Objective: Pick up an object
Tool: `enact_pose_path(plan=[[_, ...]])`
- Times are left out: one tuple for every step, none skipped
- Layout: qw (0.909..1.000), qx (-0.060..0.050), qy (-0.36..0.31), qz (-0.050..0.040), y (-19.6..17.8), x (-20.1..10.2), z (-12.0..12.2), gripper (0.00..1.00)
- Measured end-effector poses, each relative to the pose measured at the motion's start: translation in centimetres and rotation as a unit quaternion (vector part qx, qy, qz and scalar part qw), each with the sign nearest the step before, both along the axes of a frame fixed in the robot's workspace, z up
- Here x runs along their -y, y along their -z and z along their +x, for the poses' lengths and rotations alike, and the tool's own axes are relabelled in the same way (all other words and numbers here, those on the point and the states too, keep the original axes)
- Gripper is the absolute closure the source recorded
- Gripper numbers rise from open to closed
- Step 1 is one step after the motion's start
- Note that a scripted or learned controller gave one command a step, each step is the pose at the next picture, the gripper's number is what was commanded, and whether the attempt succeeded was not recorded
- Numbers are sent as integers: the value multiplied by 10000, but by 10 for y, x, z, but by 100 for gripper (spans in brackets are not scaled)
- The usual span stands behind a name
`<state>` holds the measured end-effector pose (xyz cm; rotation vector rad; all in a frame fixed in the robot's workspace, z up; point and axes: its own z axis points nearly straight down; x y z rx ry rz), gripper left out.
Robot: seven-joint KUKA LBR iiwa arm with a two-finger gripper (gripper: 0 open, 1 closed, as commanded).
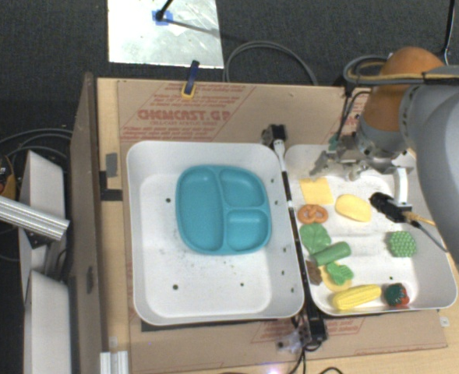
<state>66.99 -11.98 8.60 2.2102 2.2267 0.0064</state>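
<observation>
Camera view: two white bins side by side on a cardboard-lined bench
Left bin (155, 287): holds a teal divided plate (223, 209), centre of frame
Right bin (439, 283): toy food spread over its floor
Arm (439, 123): grey, orange band, enters from upper right of frame
Gripper (344, 164): low over the right bin's upper left corner; cannot tell whether fingers are parted or closed; nothing seen between them
Yellow cheese square (316, 190): just below the gripper
Pretzel (313, 213): below the cheese
Yellow lemon-like piece (354, 207): right of the cheese
Green vegetables (327, 249): mid-left of the bin
Corn cob (357, 296): bottom edge, beside a red strawberry (396, 294)
Green knobbly ball (401, 243): right side
</observation>
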Motion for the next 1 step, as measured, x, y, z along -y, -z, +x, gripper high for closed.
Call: enact_pose_path(plan=[[10000,-5,47,-17,0,63,-1,0]])
